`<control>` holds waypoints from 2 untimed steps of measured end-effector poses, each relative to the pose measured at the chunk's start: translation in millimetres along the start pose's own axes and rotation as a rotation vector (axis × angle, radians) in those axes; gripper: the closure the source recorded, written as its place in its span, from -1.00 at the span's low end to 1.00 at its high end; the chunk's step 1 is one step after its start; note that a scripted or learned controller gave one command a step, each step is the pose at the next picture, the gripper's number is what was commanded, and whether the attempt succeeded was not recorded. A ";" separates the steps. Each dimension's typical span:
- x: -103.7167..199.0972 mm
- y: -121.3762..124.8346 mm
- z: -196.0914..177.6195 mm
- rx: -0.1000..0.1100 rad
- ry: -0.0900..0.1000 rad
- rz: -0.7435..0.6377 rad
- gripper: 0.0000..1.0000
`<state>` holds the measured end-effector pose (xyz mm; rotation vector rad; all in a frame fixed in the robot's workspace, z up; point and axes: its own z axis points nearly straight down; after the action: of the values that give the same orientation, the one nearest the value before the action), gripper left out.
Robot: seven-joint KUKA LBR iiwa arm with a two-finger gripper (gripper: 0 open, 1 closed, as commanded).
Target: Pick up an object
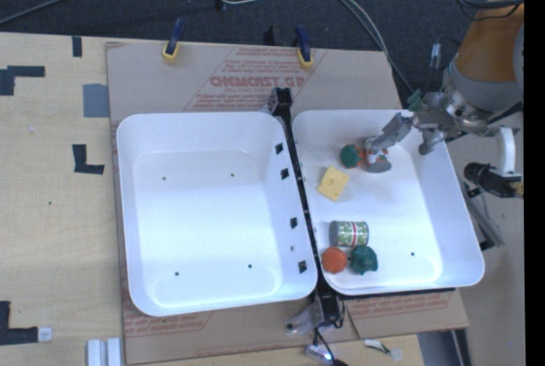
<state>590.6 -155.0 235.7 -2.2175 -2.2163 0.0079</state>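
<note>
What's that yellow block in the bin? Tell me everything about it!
The yellow block looks like a little wedge of toy cheese, pale yellow and soft-looking, maybe foam, with faint holes. It lies flat and turned at an angle in the right bin, near the wall between the bins. Nothing touches it. A green ball sits just above it.

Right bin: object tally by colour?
Right bin, loose objects:
Green: 2, green ball and dark green lump
Yellow: 1, cheese wedge
Orange: 1, orange ball
Green and white: 1, small can
Total: 5

Small red-and-white piece at the gripper not counted, unclear.
</note>
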 end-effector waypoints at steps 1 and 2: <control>0.2 1.4 -4.3 -0.008 -0.001 -0.001 -1.00; 8.4 -4.1 44.5 -0.005 0.000 -0.001 -1.00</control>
<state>586.1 -146.6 191.3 -2.2193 -2.2204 0.0025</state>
